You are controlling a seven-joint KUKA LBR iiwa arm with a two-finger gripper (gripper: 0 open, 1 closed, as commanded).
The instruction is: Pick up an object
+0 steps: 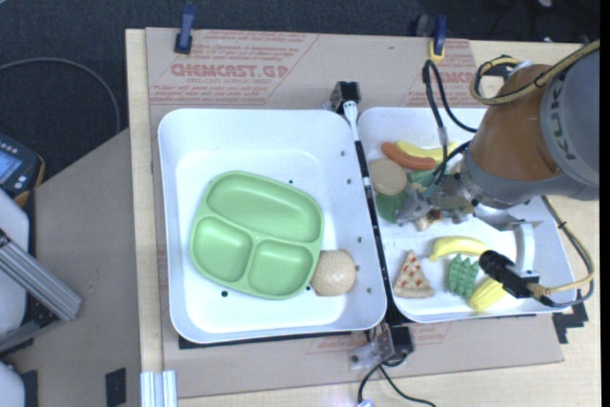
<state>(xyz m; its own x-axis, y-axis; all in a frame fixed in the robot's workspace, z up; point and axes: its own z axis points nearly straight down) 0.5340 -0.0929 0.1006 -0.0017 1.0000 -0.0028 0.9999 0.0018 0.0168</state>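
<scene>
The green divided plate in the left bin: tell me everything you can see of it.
The green divided plate is pale green, smooth and plastic-looking, with rounded corners and three compartments: one long one along its far side and two smaller ones nearer the camera. It lies flat, turned at a slant, on the floor of the left bin. A round tan bread roll sits against its right corner. No food lies in its compartments.

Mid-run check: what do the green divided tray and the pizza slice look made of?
Green divided tray: likely moulded plastic, smooth with a soft sheen and rounded compartment walls. Pizza slice: probably toy plastic or rubber, matte, with painted-looking dots; too small to be sure.
</scene>
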